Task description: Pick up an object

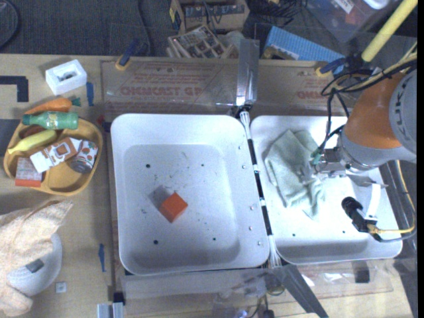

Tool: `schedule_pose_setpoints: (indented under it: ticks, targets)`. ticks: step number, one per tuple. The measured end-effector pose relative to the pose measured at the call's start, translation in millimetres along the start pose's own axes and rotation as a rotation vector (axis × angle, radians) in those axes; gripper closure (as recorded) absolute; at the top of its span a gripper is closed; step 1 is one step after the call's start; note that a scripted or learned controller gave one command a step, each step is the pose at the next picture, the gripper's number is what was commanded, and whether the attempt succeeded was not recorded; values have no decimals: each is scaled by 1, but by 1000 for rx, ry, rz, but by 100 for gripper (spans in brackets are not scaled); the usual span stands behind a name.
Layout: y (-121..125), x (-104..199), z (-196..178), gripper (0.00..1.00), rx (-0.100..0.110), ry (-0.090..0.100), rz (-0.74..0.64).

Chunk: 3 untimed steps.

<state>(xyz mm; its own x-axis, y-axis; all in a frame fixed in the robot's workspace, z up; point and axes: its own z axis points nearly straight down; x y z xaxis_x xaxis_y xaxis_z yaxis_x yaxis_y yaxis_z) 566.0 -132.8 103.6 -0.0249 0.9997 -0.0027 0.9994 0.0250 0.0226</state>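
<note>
Camera view, nearest first: lying loose on the floor of the left bin (132, 144), well apart from the arm, an orange block (175, 207). Farther back and right, hovering low over the crumpled pale cloth (291, 167) in the right bin (331, 234), the gripper (317, 166); cannot tell its state. Judging the cloth the target, pressing straight down onto a raised fold before pinching, then lifting slowly.

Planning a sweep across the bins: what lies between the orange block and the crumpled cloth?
In the camera view, between the orange block and the cloth lie bare bin floor and the bins' adjoining rims.
</note>
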Motion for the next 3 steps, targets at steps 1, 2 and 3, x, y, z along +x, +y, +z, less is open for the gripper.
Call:
schedule_pose_setpoints:
  ticks: [1,2,3]
  targets:
    - [26,62,-81,100,22,3,-65]
    - [106,68,-130,100,21,1,-75]
    - [106,37,-151,100,16,4,-457]
